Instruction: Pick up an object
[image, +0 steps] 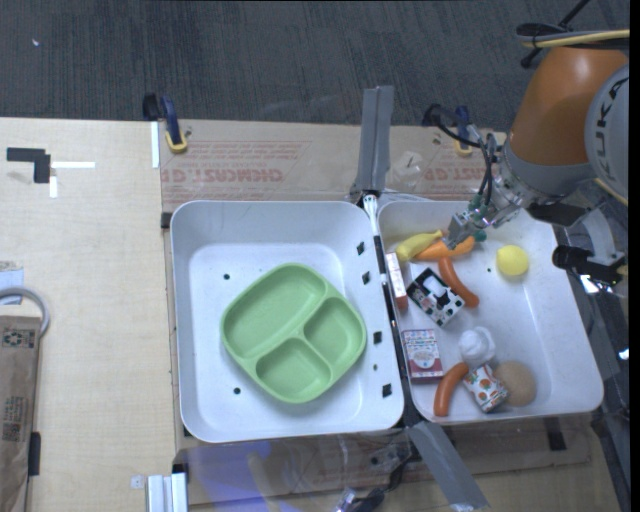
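The left white bin holds a green sectioned plastic plate; in the right bin, the fingers are clamped on an orange carrot-shaped toy

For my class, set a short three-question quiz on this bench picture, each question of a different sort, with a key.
1. True or false: the green plate lies in the right bin.
2. Which thing is nearest the gripper?
A. the yellow ball
B. the banana
C. the small red box
3. Fill in: the green plate has ___ compartments.

Key:
1. False; it lies in the left bin.
2. B; the gripper hangs over the far left corner of the right bin, just above the banana and an orange carrot.
3. Three.
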